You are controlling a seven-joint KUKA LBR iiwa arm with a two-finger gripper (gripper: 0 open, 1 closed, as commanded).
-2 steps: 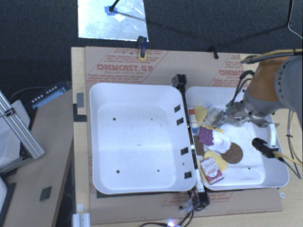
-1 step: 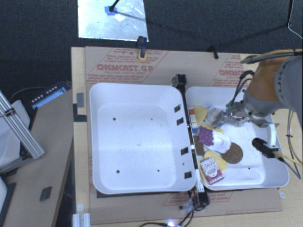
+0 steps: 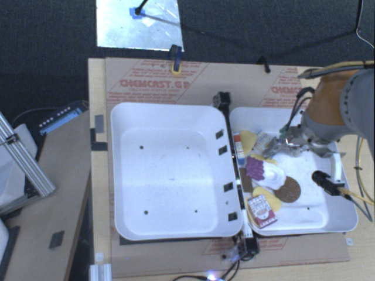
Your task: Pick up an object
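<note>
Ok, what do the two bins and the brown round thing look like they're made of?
The bins look like moulded plastic: smooth, white, slightly glossy, with rounded corners. The brown disc in the right bin looks matte and dark, perhaps rubber or a toy cookie; too small to tell.

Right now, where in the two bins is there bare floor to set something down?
The left bin offers bare floor from wall to wall. In the right bin the free patch is the front right corner, right of the brown disc and red packet. Its left half is crowded, with the gripper above the pile.
</note>
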